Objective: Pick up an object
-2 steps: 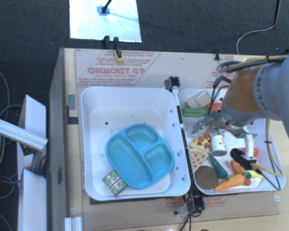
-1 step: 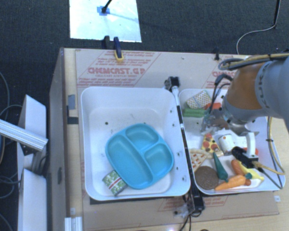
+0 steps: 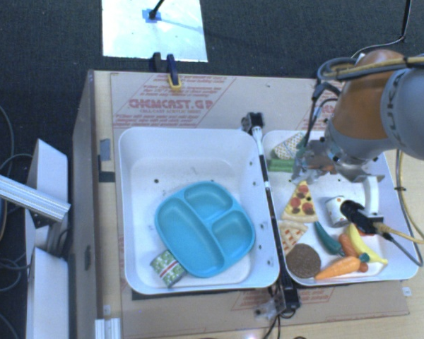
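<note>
The right bin (image 3: 404,271) holds several toy foods: a pizza slice (image 3: 301,203), a waffle piece (image 3: 290,234), a brown round cookie (image 3: 304,260), a carrot (image 3: 337,267), a banana (image 3: 364,246), a dark green pepper (image 3: 329,239) and a white cup (image 3: 335,208). My gripper (image 3: 305,169) hangs low over the bin's upper left part, just above the pizza slice's tip and beside a green piece (image 3: 281,164). A checkered piece (image 3: 288,147) lies behind it. The wrist hides what is directly under the gripper.
The left bin (image 3: 127,189) holds a blue divided plate (image 3: 205,228) and a small green-and-white box (image 3: 166,267) at its front. A black rod (image 3: 263,168) runs along the rim between the bins. Cables (image 3: 403,210) trail over the right bin's right side.
</note>
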Motion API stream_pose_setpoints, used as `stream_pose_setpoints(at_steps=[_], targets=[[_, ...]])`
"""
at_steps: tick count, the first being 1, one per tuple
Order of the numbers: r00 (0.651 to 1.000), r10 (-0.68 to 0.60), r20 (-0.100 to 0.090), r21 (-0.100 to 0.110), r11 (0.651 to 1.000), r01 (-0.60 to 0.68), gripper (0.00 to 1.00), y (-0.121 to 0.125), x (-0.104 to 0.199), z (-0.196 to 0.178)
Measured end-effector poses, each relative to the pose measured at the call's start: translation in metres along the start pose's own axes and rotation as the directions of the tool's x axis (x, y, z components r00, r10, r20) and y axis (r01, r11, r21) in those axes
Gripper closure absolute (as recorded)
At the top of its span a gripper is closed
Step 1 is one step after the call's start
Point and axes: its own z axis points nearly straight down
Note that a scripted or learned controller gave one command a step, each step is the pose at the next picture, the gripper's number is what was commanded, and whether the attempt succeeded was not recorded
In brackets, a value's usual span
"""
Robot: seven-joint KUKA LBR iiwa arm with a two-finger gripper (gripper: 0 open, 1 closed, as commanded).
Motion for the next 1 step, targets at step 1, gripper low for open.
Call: stream_pose_setpoints(at_steps=[1], targets=[[1.0,0.002,0.001,0.003,1.0,-0.002,1.0,-0.0085,-0.0159,-0.0133]])
